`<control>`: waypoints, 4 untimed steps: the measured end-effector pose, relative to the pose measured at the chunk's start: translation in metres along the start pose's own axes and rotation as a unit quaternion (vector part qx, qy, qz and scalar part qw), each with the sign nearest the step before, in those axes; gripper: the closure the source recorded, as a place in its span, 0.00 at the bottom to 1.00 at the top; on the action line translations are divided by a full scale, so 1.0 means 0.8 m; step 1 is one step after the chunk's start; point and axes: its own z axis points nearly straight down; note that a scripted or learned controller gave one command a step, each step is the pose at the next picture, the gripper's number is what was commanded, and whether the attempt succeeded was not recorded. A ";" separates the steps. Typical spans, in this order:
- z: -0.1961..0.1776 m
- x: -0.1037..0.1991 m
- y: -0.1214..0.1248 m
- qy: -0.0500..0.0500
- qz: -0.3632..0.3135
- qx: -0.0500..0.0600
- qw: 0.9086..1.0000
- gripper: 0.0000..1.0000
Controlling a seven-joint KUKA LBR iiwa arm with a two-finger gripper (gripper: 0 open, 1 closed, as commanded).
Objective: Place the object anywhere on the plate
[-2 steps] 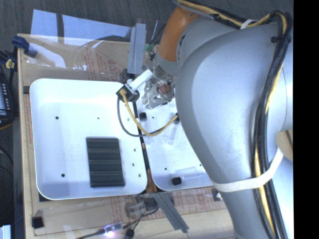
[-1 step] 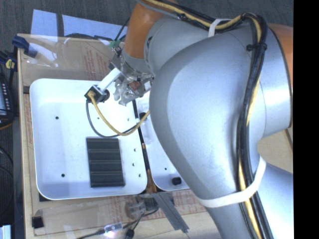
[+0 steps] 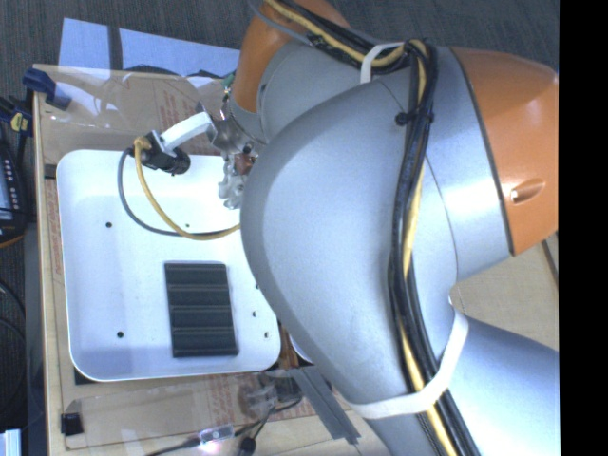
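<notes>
In the left white bin [image 3: 76,255], a dark ribbed rectangular block [image 3: 200,309] lies flat near the bottom wall; it looks stiff and light, best pinched across its short sides. The tool [image 3: 231,180] hovers at the bin's upper right edge, its grip state unclear. Open floor lies left of the block, though the arm [image 3: 380,255] crowds the right.

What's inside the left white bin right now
Inside the left white bin lies a dark ribbed rectangular block, with a yellow-and-black cable looping above it. The arm covers the bin's right edge and whatever lies beyond it.
</notes>
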 end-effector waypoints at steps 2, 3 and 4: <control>-0.049 0.003 -0.163 0.001 -0.002 0.000 1.000 1.00; -0.066 -0.011 -0.119 0.000 -0.002 -0.002 1.000 1.00; -0.104 0.038 -0.185 0.002 -0.012 -0.001 1.000 1.00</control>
